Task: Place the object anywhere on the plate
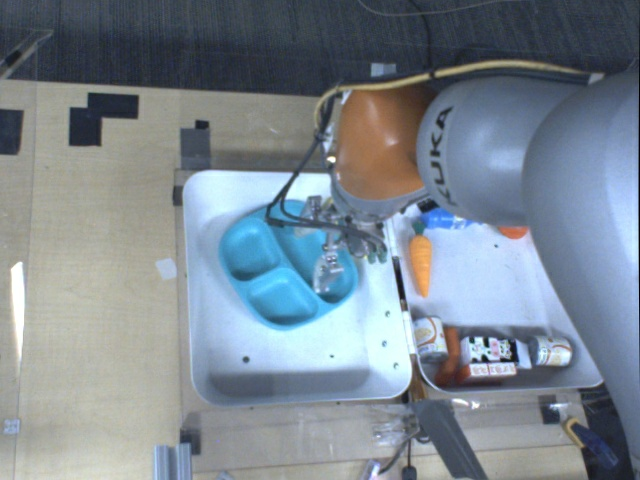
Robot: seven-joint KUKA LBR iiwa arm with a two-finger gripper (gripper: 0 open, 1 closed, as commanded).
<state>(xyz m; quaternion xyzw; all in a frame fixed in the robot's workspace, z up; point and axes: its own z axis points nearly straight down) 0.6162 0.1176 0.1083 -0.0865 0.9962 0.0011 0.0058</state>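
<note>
A blue plate (268,268) with three compartments lies in the left white bin (290,378). My gripper (330,268) hangs over the plate's right compartment, below the orange band of the wrist (375,148). No object between its tips can be made out from this angle. A small greenish part (380,253) shows at the gripper's right side; what it is I cannot tell.
The right bin (500,288) holds an orange carrot (421,265) near the divider, a blue item (450,221), an orange item (512,232), and a can (430,336), a dark packet (488,353) and a small bottle (550,350) along its front edge. The arm covers much of that bin.
</note>
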